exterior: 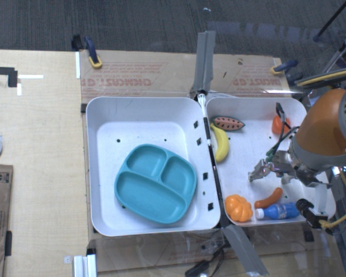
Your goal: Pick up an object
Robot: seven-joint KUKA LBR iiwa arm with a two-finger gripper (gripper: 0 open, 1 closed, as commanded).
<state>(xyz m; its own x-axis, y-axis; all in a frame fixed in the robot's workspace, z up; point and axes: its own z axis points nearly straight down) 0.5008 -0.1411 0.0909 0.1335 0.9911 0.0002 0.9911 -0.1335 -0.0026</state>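
The sausage (269, 198) lies just below my jaws (259, 172), on the right bin's (242, 105) floor beside the bottle (278, 212); I hang spread and unladen, probably lined up to drop on it.

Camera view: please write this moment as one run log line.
gripper: open, nothing held | position: right bin, above sausage | left bin: blue tray
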